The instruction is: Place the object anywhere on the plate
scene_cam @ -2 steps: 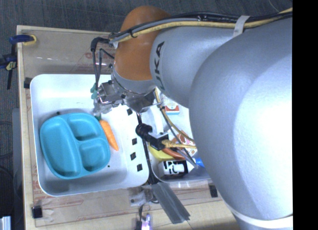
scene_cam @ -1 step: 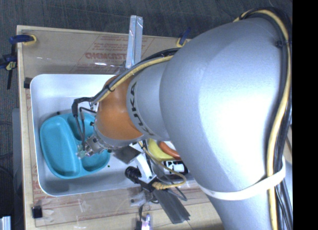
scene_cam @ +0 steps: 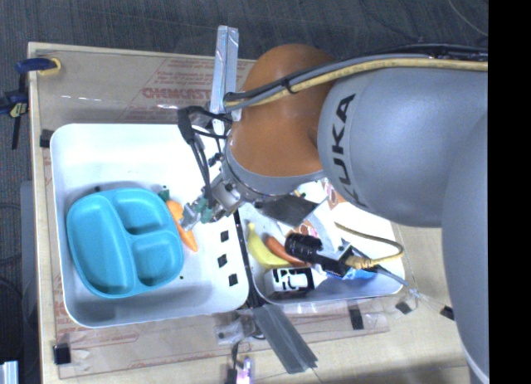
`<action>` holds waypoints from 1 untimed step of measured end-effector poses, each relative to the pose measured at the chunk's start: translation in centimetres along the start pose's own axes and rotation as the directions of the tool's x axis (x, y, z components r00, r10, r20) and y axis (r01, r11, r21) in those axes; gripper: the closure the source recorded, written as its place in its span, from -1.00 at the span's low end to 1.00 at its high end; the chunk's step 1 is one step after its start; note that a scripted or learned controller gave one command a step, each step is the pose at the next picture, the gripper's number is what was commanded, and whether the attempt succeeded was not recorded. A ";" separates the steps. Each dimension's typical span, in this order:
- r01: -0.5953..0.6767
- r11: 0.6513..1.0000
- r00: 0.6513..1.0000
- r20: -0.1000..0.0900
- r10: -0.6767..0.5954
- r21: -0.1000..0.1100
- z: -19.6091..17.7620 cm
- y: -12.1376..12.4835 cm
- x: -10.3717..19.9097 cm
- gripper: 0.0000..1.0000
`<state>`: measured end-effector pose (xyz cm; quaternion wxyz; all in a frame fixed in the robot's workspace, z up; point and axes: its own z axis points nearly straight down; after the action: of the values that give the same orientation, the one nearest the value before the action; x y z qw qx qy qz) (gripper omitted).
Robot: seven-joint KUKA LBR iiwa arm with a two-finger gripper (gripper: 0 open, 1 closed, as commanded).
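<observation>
White left bin [scene_cam: 108,146] held blue plate [scene_cam: 124,241]; gripper [scene_cam: 199,211], finger state unclear, hovered at carrot [scene_cam: 184,226] just right of plate.

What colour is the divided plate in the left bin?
Light blue; the plate shows plainly in the camera view.

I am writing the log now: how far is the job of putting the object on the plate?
Nothing is on the blue plate yet. The gripper is low in the left bin, at an orange carrot-like object beside the plate's right edge. Gripping it cannot be confirmed. Lifting and placing it remain.
</observation>
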<state>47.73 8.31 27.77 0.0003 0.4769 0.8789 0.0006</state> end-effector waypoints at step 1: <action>-0.147 0.989 0.989 0.000 0.147 0.000 17.4 1.6 2.6 1.00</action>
<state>47.71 11.41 10.39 0.0003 0.5403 0.8415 0.0005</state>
